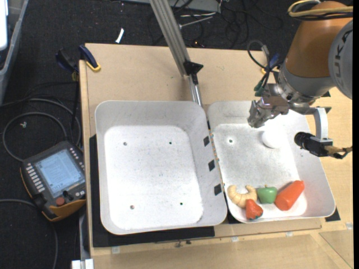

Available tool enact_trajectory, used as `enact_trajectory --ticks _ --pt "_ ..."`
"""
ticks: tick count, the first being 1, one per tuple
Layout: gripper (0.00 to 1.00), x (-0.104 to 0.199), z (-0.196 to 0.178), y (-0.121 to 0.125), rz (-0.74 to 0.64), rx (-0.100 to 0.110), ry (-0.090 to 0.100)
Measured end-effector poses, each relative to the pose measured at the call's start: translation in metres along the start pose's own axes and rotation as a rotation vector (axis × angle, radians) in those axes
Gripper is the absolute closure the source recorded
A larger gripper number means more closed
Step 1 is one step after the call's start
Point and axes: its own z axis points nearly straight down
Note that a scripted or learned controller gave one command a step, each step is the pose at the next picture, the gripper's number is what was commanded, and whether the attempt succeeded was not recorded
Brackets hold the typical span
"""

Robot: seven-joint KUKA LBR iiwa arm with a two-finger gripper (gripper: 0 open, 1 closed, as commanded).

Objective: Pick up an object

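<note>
Metal end effector (257, 120), finger state unclear, hangs beside a smooth white ball (271, 138).

Robotics lab or test cell, not home. Signs: grey-and-orange industrial arm (314, 49) over plywood bench (146, 77) bearing two shallow white bins (106, 116); teach pendant with lit screen (55, 175) lying on dark carpet at left; loose cables (22, 128) trailing across floor; slanted aluminium strut (171, 29) rising from bench; clamp (84, 55) at bench corner; metal framing and wires at top
</note>
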Motion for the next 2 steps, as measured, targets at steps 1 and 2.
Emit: enact_trajectory --ticks 1,2 --pt "1.0 0.061 0.004 -0.003 -0.002 -0.001 0.0" --pt "1.0 0.105 0.015 -0.017 0.0 0.0 0.0"
